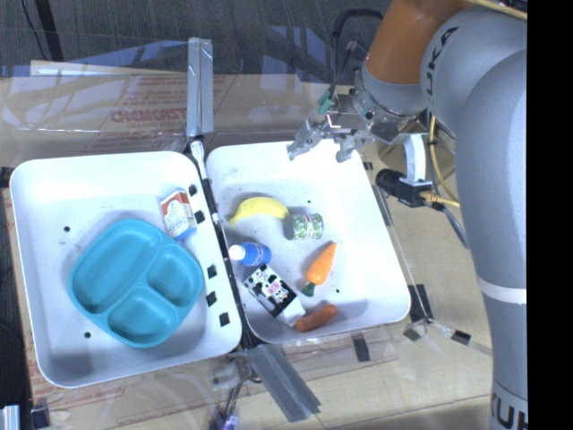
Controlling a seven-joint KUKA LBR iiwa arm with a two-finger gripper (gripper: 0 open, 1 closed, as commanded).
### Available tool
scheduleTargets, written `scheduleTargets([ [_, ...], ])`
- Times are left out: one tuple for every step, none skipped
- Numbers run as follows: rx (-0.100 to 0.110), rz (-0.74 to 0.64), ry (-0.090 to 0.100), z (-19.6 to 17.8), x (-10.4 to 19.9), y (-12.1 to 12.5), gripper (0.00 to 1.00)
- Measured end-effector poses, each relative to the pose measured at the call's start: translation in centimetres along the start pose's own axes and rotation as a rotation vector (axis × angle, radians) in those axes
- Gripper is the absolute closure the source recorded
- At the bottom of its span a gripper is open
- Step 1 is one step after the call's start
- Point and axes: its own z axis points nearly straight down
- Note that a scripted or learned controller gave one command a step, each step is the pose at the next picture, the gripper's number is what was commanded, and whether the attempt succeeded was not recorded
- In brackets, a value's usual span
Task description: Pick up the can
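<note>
The can (304,227) lies on its side near the middle of the right bin (380,240), a small cylinder with a green and white label, its round end turned toward the left of the frame. Just to its left, close but apart from it, rests a yellow banana (257,209), curved with its ends pointing down. Below and to the right of the can lies an orange carrot (320,266), slanted with its green tip toward the lower left. Further toward the lower edge of this bin sits a black-and-white patterned carton (271,291), with a blue bottle with a white cap (250,254) just above it against the bin's left wall, and a small reddish sausage-shaped piece (315,317) at the bottom. The pincer (324,143) hangs above the upper rim of the right bin, in the upper middle of the frame, well apart from the can; its two fingers stand spread and nothing sits between them. The grey arm (483,106) with its orange band comes in from the upper right. In the left bin (54,195) a blue divided tray (136,280) lies at a slant, and a small red and white packet (177,212) rests just above its upper right corner. Both bins sit on the counter (107,106).
</note>
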Motion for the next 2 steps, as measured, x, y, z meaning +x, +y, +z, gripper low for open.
scheduleTargets([
  [-0.002,-0.024,-0.001,16.0,-4.5,-4.2,0.0],
  [-0.001,-0.024,0.0,16.1,-2.2,-7.9,0.0],
])
